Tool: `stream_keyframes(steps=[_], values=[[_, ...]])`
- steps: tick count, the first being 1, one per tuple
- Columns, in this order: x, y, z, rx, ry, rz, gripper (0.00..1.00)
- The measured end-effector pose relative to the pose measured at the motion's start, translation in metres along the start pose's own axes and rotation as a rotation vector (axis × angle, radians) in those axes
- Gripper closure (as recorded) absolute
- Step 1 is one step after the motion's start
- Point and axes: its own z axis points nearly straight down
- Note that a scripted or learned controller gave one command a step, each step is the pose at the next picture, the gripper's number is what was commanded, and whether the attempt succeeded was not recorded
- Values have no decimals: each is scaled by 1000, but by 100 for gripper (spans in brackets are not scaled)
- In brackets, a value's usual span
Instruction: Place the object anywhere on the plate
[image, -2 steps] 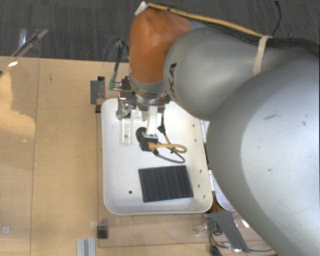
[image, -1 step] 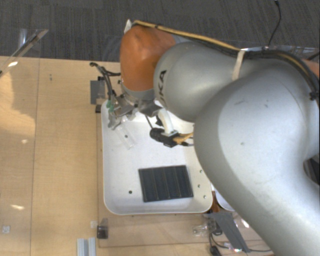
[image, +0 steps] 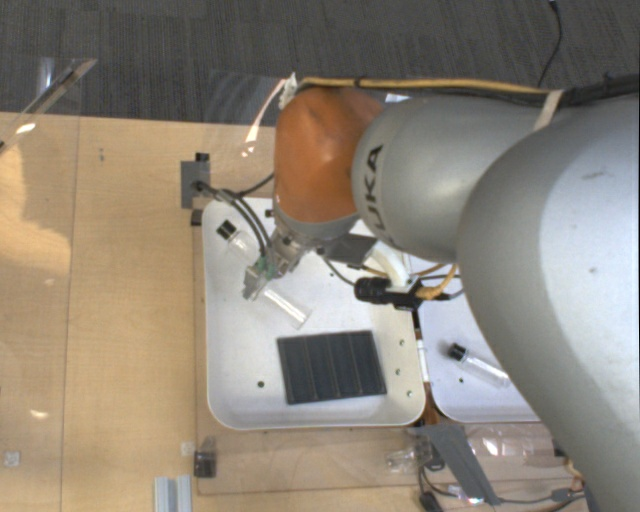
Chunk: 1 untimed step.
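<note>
A dark grey ribbed plate (image: 331, 366) lies flat in the front part of the left bin (image: 230, 390). A clear plastic tube (image: 287, 306) rests on the bin floor just behind the plate's left corner. My gripper (image: 257, 281) hangs from the orange wrist band, with its tip right at the tube's left end. Whether it touches the tube is unclear. A small clear vial with a black cap (image: 230, 233) lies near the bin's back left corner.
The big grey arm covers most of the right bin (image: 470, 405). In the part that shows lies another black-capped clear vial (image: 476, 366). A black clamp (image: 196, 183) sits at the left bin's back corner. Wooden bench stretches to the left.
</note>
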Motion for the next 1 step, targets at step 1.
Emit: stream_keyframes(steps=[1], values=[[36, -57, 61, -3, -1, 59, 100]])
